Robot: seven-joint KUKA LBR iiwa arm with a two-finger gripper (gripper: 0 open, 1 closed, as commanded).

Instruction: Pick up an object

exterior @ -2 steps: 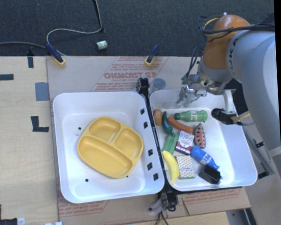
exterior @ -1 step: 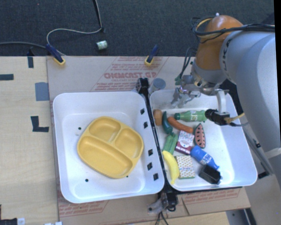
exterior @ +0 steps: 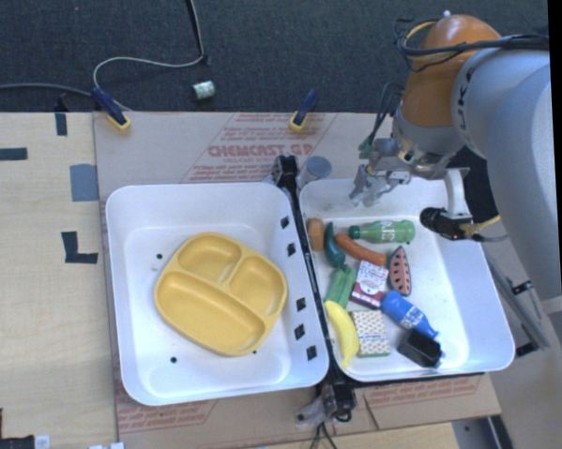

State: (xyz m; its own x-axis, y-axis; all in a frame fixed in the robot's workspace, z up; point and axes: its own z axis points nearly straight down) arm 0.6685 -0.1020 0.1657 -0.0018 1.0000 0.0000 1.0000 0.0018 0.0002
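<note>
Green bottle (exterior: 383,230) lay in the right bin (exterior: 473,293) beside a carrot (exterior: 360,248), gripper (exterior: 368,188) hovered above, empty, fingers parted.

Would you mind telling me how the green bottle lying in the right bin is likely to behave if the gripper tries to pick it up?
The green bottle lies on its side, so a nudge would probably roll it. Its round, smooth-looking body may slip between two fingers. It looks small and probably light, and the carrot beside it could get pushed along. The gripper hangs just above and behind it.
</note>
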